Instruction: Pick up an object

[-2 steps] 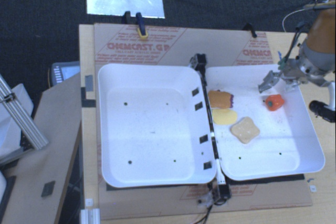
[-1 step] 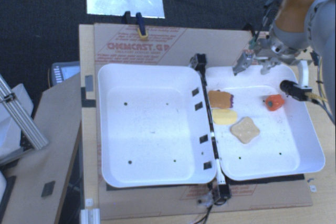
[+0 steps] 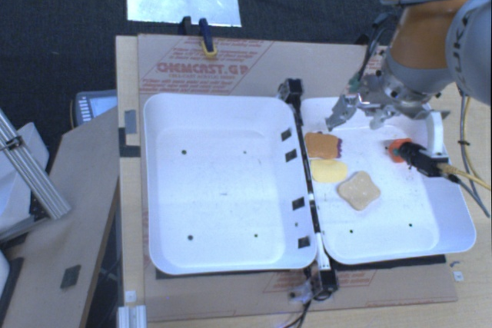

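White plastic bins, 2 side by side; the gripper point(image 3: 355, 110) hangs over the back of the right bin point(image 3: 453, 230), fingers spread, nothing between them

Risk – the 3 flat items sit bunched by the divider: orange-brown piece point(image 3: 322, 145), yellow disc point(image 3: 329, 170) touching it, tan toast-shaped piece point(image 3: 359, 190) just beside. Judged: low, thin shapes give the fingers little to bite on, so a close may slip off, or snag 2 at once. The wall next to them could block 1 finger

Right bin also holds a small orange object point(image 3: 397, 149) near the far side, partly behind a black fitting. Left bin point(image 3: 154, 165) – bare floor with a few dark specks
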`<control>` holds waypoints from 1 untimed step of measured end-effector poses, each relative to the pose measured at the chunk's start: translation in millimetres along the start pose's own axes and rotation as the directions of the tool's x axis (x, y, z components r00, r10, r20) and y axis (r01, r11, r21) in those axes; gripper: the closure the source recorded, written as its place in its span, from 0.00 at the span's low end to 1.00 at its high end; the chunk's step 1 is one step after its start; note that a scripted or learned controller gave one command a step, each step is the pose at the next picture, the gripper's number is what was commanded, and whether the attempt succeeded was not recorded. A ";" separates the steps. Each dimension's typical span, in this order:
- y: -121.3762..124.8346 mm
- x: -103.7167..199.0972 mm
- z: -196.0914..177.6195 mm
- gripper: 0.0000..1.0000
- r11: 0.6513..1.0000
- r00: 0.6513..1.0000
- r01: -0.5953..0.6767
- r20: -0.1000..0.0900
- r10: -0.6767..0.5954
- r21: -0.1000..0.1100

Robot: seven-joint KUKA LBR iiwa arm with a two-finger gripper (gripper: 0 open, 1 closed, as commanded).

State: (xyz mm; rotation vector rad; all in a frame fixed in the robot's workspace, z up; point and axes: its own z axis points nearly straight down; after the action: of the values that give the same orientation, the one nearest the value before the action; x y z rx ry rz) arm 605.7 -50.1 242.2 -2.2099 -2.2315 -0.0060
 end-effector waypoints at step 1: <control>2.5 -4.0 -8.8 1.00 1.000 1.000 -0.001 0.002 0.002 -0.003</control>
State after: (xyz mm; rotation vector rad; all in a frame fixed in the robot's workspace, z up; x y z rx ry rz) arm 608.2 -54.1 250.9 -2.2141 -2.2324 -0.0065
